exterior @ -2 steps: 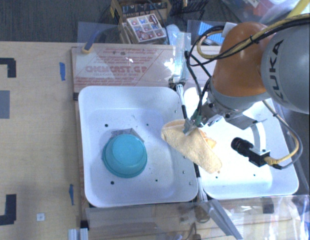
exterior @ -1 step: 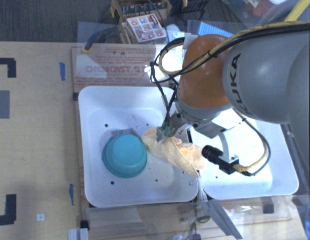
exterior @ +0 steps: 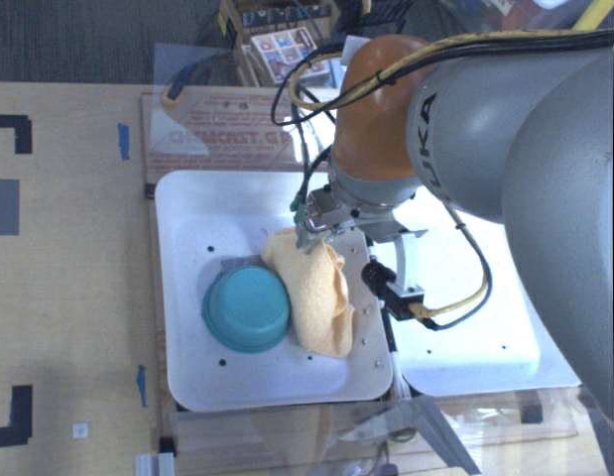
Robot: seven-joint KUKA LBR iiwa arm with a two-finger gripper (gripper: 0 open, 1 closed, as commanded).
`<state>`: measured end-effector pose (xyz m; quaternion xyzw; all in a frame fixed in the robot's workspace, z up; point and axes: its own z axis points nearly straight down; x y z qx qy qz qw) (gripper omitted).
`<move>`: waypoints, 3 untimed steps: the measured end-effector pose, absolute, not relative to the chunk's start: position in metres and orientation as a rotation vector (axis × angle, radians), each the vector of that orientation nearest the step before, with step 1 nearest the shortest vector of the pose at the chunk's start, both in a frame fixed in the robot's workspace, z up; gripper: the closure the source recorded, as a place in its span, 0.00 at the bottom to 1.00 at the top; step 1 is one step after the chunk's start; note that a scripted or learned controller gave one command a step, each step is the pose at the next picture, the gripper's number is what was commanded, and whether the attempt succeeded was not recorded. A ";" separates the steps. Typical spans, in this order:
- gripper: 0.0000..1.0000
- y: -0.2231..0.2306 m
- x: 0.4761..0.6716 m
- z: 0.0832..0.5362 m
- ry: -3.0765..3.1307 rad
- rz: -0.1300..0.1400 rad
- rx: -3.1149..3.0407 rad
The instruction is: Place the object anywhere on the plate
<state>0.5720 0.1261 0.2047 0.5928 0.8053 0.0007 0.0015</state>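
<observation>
A teal round plate (exterior: 247,308) sits in the left white bin (exterior: 192,216), toward its front. A crumpled yellow cloth (exterior: 319,303) lies right beside the plate, touching its right rim and stretching from the bin's middle to its front right. My gripper (exterior: 310,230) comes down from the orange wrist band onto the cloth's upper end. The gripper's tip is against the fabric, and the wrist hides how it stands there.
The right white bin (exterior: 475,350) lies partly under the grey arm (exterior: 525,137). A black cable plug (exterior: 383,284) hangs over the divide between the bins. A flat cardboard box (exterior: 227,139) lies behind the left bin. Wooden bench (exterior: 59,296) stretches to the left.
</observation>
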 end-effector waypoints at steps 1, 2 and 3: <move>1.00 0.162 0.564 0.217 2.522 0.002 1.868; 0.00 0.163 0.564 0.217 2.522 0.003 1.868; 1.00 0.163 0.565 0.228 2.520 0.007 1.864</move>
